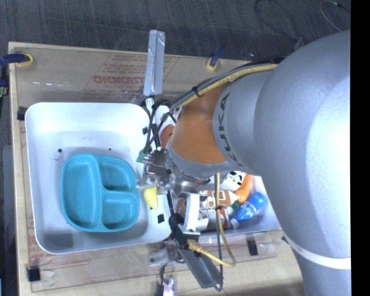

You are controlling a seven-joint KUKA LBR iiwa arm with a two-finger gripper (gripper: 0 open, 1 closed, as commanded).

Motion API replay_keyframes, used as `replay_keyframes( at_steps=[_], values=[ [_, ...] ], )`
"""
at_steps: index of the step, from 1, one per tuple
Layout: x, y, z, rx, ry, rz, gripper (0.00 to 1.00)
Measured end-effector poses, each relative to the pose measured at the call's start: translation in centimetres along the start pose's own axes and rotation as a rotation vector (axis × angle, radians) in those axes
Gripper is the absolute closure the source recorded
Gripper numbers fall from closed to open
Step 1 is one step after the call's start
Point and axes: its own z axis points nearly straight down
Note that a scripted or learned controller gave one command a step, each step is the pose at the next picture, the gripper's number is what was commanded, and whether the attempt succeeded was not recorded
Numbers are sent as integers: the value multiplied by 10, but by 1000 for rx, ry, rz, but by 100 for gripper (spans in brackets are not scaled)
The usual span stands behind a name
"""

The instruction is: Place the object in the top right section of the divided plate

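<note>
Pincer [153, 190] at bin divider beside divided plate [100, 192], yellow object [150, 197] below; grip state unreadable, wrist blocks it.

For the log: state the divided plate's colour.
Light blue divided plate, seen best in the camera view.

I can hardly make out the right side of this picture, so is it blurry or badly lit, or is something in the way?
In the camera view the light is even and soft: the blue plate in the left bin looks sharp, with faint shadows. The big grey arm sits close to the lens, slightly soft, and covers most of the right bin's toys.
</note>
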Motion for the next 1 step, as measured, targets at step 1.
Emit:
replay_keyframes(
  at_steps=[1],
  values=[
    [-1, 0, 0, -1, 0, 2, 0]
  ],
)
